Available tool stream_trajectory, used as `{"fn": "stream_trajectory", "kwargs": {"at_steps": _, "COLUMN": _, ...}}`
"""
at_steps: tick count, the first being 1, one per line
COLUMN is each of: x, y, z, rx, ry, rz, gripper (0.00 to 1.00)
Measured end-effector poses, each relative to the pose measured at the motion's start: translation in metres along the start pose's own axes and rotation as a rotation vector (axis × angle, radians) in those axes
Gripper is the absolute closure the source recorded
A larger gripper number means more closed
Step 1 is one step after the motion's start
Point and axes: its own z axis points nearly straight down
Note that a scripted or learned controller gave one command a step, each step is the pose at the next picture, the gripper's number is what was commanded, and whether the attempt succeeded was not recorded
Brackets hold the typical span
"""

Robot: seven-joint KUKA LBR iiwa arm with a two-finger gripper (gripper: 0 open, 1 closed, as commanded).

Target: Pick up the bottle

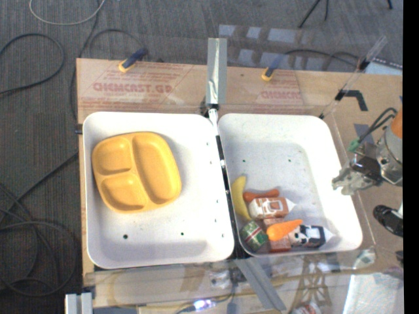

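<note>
The grey arm comes in from the right edge, its orange band just showing above the wrist, and its hand (345,180) hangs over the right rim of the right bin (288,133), tilted toward the bin's inside. The hand is small and pale here, and I cannot tell whether it is apart or together; nothing shows in its grip.

The right bin is a shallow white tray with rounded corners and a speckled floor. Its things are heaped in the near corner, well apart from the hand. What I take for the bottle (272,207) lies on its side there, a small white body with a red-orange label and cap end. Touching its left side is a yellow banana (239,195), curved along the bin's left wall. Just below the bottle sit a round green can (254,235), an orange carrot-shaped piece (284,230), and a dark and white packet (311,237), all crowded together.

Left of the right bin, the left bin (196,234) holds a glossy yellow plate (135,171) with three compartments. Both bins rest on a brown cardboard-topped desk (144,87).
</note>
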Motion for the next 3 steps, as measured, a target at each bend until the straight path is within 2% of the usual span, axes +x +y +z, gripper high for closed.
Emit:
{"fn": "stream_trajectory", "kwargs": {"at_steps": 1, "x": 0.000, "y": 0.000, "z": 0.000, "rx": 0.000, "ry": 0.000, "rz": 0.000, "gripper": 0.00}}
{"fn": "stream_trajectory", "kwargs": {"at_steps": 2, "x": -0.012, "y": 0.005, "z": 0.044, "rx": 0.001, "ry": -0.001, "rz": 0.132, "gripper": 0.00}}
{"fn": "stream_trajectory", "kwargs": {"at_steps": 3, "x": 0.032, "y": -0.014, "z": 0.135, "rx": -0.001, "ry": 0.002, "rz": -0.002, "gripper": 0.00}}
